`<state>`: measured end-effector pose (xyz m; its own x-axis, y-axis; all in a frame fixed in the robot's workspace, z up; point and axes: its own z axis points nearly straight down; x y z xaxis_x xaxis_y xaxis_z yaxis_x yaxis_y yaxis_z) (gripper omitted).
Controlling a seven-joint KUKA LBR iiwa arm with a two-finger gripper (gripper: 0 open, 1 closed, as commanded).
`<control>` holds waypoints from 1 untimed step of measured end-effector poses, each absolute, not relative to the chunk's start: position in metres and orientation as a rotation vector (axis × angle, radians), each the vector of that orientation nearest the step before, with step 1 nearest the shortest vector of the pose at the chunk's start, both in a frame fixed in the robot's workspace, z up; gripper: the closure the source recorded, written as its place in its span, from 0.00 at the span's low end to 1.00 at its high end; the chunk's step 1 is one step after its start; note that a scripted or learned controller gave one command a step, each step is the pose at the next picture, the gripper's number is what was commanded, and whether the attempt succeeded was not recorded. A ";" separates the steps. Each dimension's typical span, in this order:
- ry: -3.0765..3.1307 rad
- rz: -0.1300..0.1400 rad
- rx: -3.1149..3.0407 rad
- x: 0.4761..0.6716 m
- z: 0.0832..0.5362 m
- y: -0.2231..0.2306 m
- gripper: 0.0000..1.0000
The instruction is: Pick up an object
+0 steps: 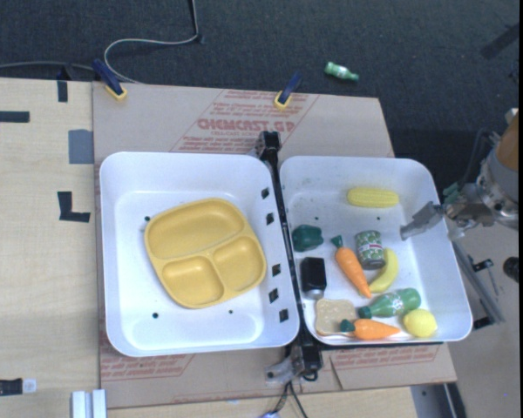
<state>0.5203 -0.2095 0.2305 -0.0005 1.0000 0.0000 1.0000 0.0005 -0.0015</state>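
The right bin point(418, 174) holds several toy foods: a corn cob point(372, 198), a dark green piece point(307, 237), a carrot point(352, 270), a small can point(370, 247), a banana point(385, 271), a black block point(313, 274), a green bottle point(392, 303), a lemon point(420, 322), a bread slice point(331, 315) and a second carrot point(375, 329). My gripper point(421, 221) hangs over the bin's right rim, to the right of the can and below the corn. Nothing is seen held in it.
The left bin point(122, 233) holds a yellow divided plate point(206, 251). A black divider point(279, 233) runs between the bins. On the dark floor beyond the bench lies a small green item point(341, 70). Yellow clamps point(288, 92) pin the cardboard.
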 end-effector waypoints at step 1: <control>-2.220 0.003 -2.216 0.538 0.099 -0.143 0.00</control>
<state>0.5378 -0.1430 0.0989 -0.0019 1.0000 0.0021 1.0000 0.0020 -0.0050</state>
